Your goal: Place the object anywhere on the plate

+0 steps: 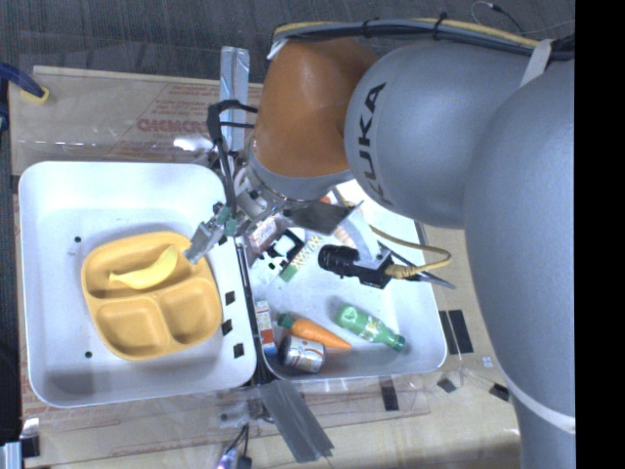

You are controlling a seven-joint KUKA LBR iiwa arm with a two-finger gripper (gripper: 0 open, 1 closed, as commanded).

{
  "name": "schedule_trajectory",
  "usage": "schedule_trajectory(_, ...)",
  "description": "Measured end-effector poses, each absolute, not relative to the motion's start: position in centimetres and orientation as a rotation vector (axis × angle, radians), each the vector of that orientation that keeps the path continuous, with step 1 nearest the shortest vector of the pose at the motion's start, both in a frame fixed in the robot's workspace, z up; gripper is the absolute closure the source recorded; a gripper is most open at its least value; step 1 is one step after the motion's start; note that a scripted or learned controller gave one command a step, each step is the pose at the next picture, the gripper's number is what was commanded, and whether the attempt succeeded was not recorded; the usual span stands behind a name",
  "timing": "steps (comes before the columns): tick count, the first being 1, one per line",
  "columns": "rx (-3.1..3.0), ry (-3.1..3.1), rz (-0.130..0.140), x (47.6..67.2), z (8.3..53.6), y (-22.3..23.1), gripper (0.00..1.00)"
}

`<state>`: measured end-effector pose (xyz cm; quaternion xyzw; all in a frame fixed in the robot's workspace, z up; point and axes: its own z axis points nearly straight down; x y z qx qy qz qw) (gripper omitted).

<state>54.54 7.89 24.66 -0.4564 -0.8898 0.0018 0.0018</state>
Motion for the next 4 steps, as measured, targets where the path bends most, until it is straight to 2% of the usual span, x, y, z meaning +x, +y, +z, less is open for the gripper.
schedule_trajectory(1, -1.426, -2.795, 0.008, 54.6, 25.6, 7.9, 1.0)
schedule_trajectory(2, -1.425, -2.795, 0.008, 54.6, 25.6, 7.9, 0.0)
schedule_trajectory(3, -0.96, -2.996, 0.001, 53.5, 33.5, 4.2, 0.0)
schedule_trajectory(4, -0.955, -2.999, 0.001, 53.6, 34.5, 4.2, 1.0)
